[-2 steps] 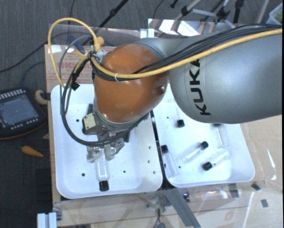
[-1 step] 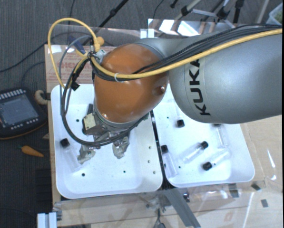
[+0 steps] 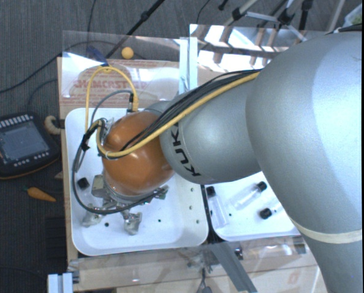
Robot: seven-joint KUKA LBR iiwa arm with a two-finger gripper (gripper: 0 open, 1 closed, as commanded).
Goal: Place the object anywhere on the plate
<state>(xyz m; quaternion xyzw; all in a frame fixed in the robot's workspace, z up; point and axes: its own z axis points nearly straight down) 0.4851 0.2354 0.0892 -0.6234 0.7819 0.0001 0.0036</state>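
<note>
Probably the small black piece, lying loose by the left wall of the left bin, near the hand but not touching it. Hangs low over that bin with the wrist turned down, likely for a straight drop onto the bin floor; cannot tell whether spread, pressed together or pinching anything. Over in the right bin, a clear tube and a black cap, well apart from the hand.

One overhead cam, slanted, over bins.
</note>
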